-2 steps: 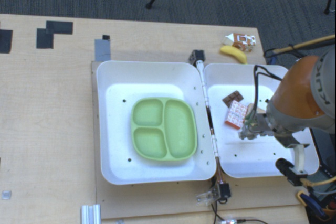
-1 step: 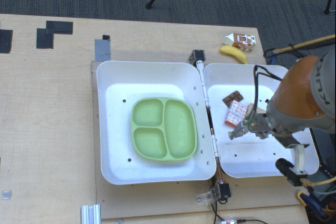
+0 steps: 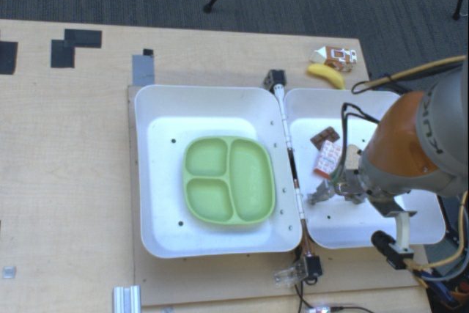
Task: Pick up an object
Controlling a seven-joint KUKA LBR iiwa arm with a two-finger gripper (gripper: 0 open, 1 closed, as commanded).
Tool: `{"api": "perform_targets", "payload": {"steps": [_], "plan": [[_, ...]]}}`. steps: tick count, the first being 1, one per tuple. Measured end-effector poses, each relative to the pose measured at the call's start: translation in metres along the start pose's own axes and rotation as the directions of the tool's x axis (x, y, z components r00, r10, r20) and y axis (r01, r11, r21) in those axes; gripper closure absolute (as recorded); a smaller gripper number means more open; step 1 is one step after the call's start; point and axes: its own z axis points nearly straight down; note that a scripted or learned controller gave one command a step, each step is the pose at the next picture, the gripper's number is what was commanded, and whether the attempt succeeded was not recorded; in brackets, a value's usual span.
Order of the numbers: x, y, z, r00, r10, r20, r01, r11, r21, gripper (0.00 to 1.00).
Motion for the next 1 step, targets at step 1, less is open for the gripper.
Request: {"api": "perform_targets", "payload": {"steps": [1], "plan": [[0.0004, 0.0024, -0.0114, 1.000, -0.002, 0.000, 0.002, 1.000, -0.006, 1.00]]}}
